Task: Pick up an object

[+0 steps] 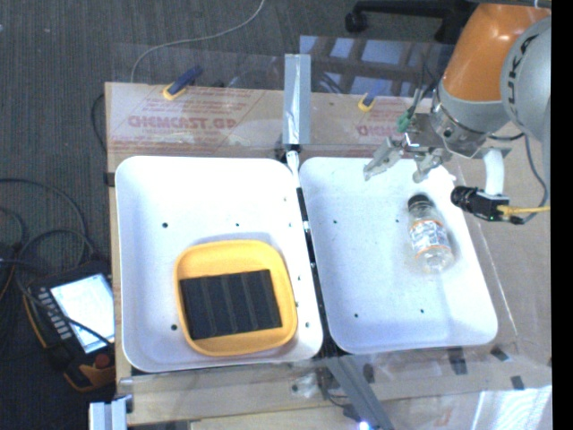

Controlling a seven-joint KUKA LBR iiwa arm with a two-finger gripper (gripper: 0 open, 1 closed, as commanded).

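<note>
While tool [400, 162] hovers open, bottle [428, 234] lies just beside.

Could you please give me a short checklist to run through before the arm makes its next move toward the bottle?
1. Target present: clear plastic bottle lies on its side in the right bin: ok.
2. Claw open: ok.
3. Claw holding nothing: ok.
4. Claw over bottle: hangs up and left of it: not ok.
5. Space around bottle free: ok.
6. Yellow tray sits in the left bin, out of the way: ok.
</note>
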